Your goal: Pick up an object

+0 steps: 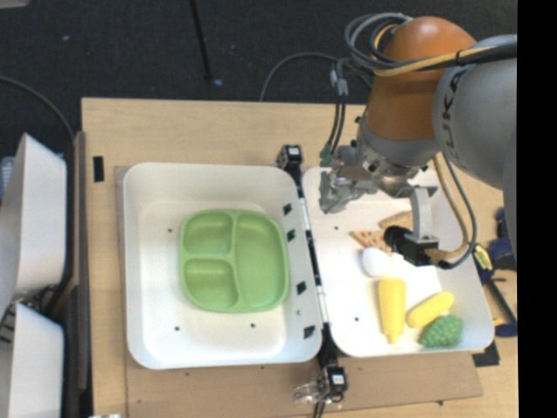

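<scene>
So, looking down from the one overhead camera at a wooden bench [104,129] with two shallow white bins side by side.

Left bin [144,320]: holds just a green divided plate [233,260], three compartments, sitting flat about mid-bin, well clear of the walls.

Right bin [344,320]: holds all the small stuff, bunched toward the near right corner. Starting from the near side: a green bumpy bunch, grapes-looking [442,331], right at the near right corner. Just beside it, touching or nearly so, a yellow banana-like piece [430,308] lying at a slant. Left of that, a yellow corn cob [391,307] standing lengthwise near-to-far. Just beyond the cob, a small white egg-shaped thing [375,262], touching or almost touching the cob's far end. Further still, a tan waffle-ish wedge [369,235] partly tucked under the arm's hardware.

Hanging over the far part of the right bin: the grey arm with its orange band [409,68], and the gripper [335,194] low over bare bin floor at far left, well apart from the pile. Can't tell whether the jaws are open or closed from this angle; nothing seen between them.
</scene>
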